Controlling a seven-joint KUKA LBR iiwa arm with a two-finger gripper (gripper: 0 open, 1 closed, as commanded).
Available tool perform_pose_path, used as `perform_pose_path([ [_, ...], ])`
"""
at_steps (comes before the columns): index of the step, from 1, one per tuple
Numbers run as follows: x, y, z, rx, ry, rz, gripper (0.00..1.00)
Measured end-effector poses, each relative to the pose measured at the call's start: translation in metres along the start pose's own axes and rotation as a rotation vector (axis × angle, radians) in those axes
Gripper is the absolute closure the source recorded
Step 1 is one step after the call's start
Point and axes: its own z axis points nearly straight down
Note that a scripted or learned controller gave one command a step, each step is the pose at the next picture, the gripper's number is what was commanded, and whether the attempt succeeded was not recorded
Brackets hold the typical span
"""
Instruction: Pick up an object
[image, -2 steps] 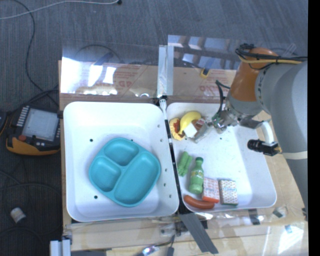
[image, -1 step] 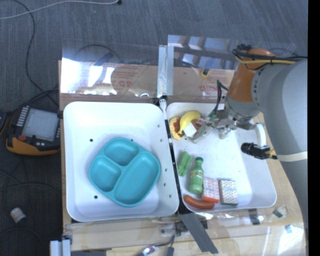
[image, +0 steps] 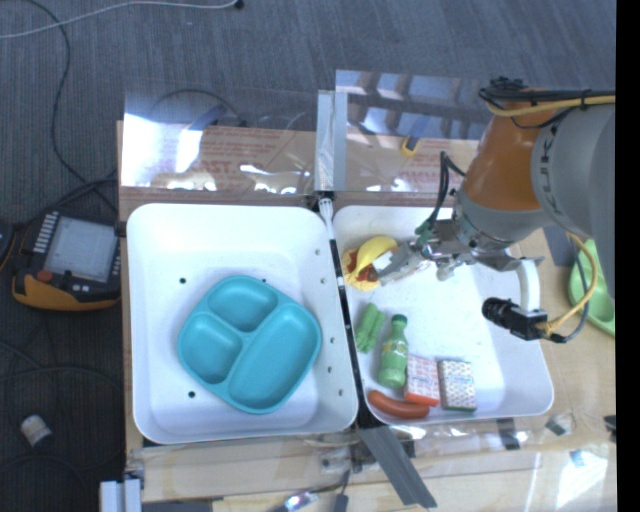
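Camera view: small packets (image: 441, 381) bear patterned print, no writing readable.

Bright overhead light, strong glare on clear panels (image: 250, 165) behind the white bins (image: 160, 225); soft shadows, slightly soft focus overall.

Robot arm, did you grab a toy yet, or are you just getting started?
Not grabbed yet. Done so far: the pincer has reached into the right bin and sits low beside the yellow banana toy. In hand: nothing I can see lifted. Left: close on a toy and raise it. The green bottle, red sausage and small packets lie untouched.
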Motion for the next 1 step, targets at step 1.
perform_pose_path([
  [1, -0.0281, -0.0997, 0.0940, -0.010, -0.001, -0.043, 0.00],
])
